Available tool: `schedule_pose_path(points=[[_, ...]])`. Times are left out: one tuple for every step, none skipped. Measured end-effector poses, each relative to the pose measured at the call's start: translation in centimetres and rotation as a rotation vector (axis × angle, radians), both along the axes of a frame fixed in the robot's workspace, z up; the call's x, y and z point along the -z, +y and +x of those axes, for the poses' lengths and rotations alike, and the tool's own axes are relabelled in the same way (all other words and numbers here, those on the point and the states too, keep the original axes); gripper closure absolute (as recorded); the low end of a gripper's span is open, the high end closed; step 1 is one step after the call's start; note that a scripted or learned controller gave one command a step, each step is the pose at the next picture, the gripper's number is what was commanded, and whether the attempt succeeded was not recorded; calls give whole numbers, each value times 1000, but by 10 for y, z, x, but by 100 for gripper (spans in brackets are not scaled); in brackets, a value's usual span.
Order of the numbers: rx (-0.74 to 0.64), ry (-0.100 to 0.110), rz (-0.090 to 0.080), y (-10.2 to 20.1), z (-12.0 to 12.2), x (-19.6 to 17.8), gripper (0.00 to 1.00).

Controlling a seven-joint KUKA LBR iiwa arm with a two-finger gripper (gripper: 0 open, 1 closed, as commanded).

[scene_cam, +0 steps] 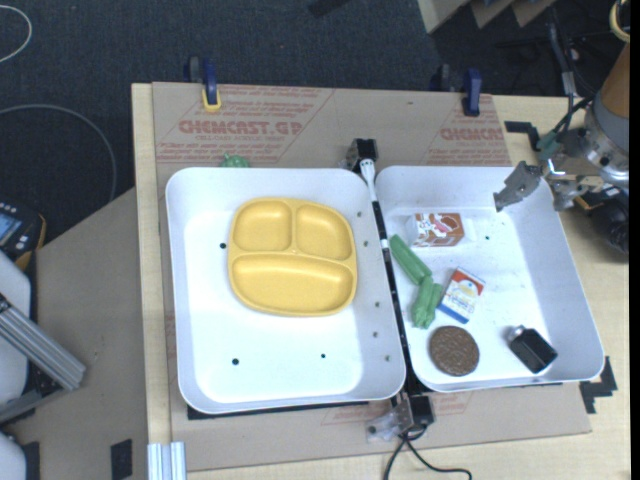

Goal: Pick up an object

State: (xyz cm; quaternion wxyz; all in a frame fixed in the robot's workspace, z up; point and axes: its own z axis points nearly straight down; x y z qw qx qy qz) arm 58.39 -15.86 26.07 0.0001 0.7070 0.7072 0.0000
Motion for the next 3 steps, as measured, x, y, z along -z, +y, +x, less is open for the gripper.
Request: schedule_pose_path(points=[[-8,-13,1,68,-27,-99,0],[-10,-8,2,143,-37,-147,0],[-9,-10,3,211,-47,-222,0]])
